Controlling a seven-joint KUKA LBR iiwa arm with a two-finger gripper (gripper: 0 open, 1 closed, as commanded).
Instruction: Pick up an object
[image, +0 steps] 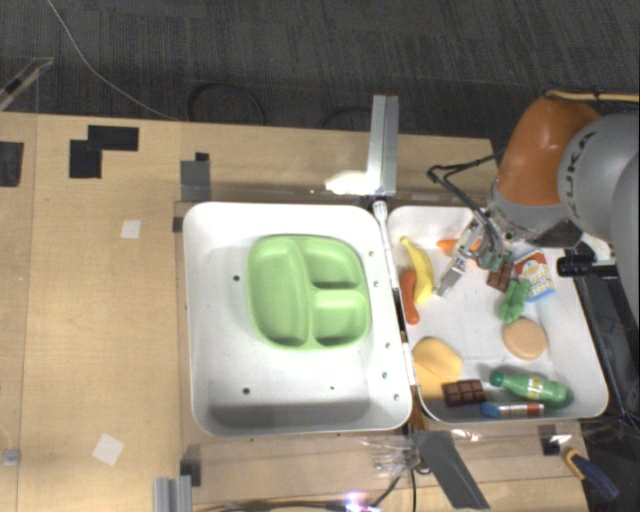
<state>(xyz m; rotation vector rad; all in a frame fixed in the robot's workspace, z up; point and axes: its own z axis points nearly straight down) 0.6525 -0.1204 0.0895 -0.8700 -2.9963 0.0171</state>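
Observation:
My gripper (455, 272) hangs over the upper middle of the right bin (590, 390), just right of a yellow banana (420, 268). A small orange piece (446, 245) lies beside it and a brown block (498, 272) sits to its right. A red-orange pepper (410, 298) lies along the bin's left wall. Further down are a yellow-orange lump (437, 358), a chocolate bar (463, 392), a green bottle (528, 387) and a red and blue pen (510, 409). I see nothing held in the gripper.
A tan round bun (525, 340), a green leafy item (515, 300) and a small white carton (536, 275) lie at the bin's right. The left bin (215, 390) holds a green divided plate (307, 290). A metal post (384, 140) stands behind the divider.

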